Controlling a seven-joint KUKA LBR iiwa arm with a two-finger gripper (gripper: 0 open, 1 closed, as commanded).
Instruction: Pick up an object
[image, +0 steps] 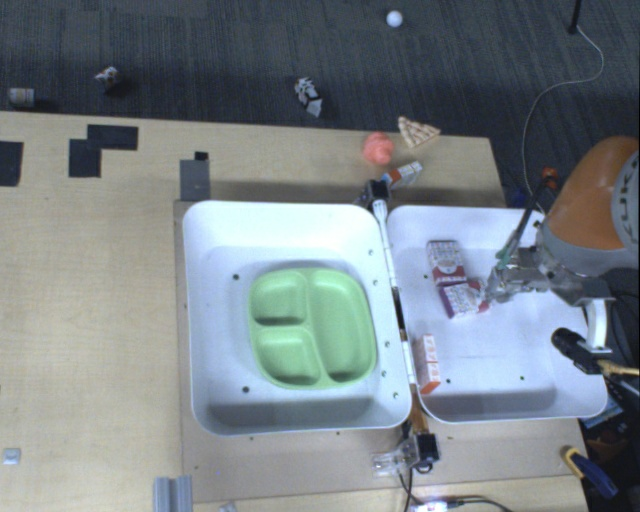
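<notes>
Right bin (560, 380) taken as landmark. Gripper (497, 285) low over its middle, just right of small red-and-white packet (460, 297). You cannot tell whether gripper touches packet; opening not readable, nothing seen in its hold. Second packet (443, 257) lies just behind first; third packet (428, 362) against bin's left wall. Green divided tray (312, 327) sits in left bin (215, 300). Judgement: approach stage; grasp and lift remain.

One fixed camera is mounted above the worktop (90, 330) and looks down at a slant. Both white bins fall within frame: the left bin (205, 300) sits near centre, the right bin (520, 385) toward the right edge. Dark carpeted floor (250, 50) fills the far strip. The arm (590, 215) enters from the right. Distance is moderate.
</notes>
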